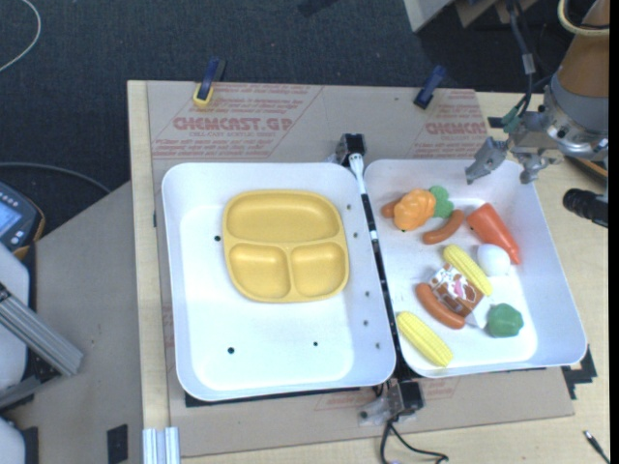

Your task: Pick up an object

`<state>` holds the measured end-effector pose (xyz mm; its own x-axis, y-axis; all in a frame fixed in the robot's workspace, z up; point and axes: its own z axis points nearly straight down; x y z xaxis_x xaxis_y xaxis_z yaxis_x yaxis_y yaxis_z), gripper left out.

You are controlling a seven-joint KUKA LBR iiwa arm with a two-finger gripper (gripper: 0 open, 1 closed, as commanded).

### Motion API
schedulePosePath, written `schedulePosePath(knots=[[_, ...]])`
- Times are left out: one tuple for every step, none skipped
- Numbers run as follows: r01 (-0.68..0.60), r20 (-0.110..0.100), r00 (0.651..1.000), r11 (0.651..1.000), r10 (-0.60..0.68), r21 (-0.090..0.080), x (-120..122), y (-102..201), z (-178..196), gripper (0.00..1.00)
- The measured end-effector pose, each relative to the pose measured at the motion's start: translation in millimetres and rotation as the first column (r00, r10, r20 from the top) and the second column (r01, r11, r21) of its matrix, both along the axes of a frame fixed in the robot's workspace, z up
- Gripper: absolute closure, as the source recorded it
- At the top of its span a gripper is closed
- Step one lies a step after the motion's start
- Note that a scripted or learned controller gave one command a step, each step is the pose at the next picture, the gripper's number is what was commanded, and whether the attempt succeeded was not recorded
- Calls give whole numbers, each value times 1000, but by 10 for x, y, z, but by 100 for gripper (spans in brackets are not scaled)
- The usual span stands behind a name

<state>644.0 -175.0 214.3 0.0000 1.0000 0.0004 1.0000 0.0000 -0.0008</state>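
So I've got the pincer (pixel 510 162) hanging over the far edge of the right bin (pixel 556 288), fingers spread open with nothing between them. All the toy food sits in that bin: carrot (pixel 494 231), sausage (pixel 444 228), two corn cobs (pixel 425 337), a white egg (pixel 493 258). The left bin (pixel 193 336) has a yellow divided plate (pixel 285 244).

"CHEMCAST GP" printed on brown board (pixel 251 119)
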Motion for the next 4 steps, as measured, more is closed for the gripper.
schedulePosePath(knots=[[-2, -14, 1000, 1000, 2, 5, -291, 361, -1290, 0], [4, -6, 1000, 1000, -4, 2, -912, 287, -1302, 0], [2, 2, 1000, 1000, -2, 0, -877, 290, -1190, 100], [-12, 12, 1000, 1000, 12, 3, -880, 1302, -237, 100]])
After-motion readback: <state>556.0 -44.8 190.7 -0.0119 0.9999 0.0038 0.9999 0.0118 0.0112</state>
